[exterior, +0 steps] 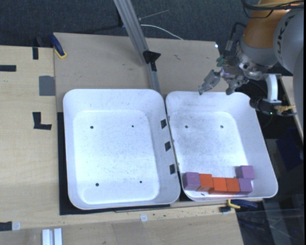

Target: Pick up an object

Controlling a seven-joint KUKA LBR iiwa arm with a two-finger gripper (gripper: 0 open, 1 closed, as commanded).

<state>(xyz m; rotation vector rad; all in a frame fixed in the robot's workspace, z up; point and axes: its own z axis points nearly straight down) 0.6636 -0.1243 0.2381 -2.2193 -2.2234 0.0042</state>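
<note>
Now gripper (215, 87) open, above right bin (255, 120) far rim.

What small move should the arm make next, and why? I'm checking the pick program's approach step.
Probably carry the gripper toward the near edge of the right bin. It hangs open over that bin's far rim with nothing between its fingers, while the purple blocks and orange blocks sit clustered against the near wall, well away from it.
</note>
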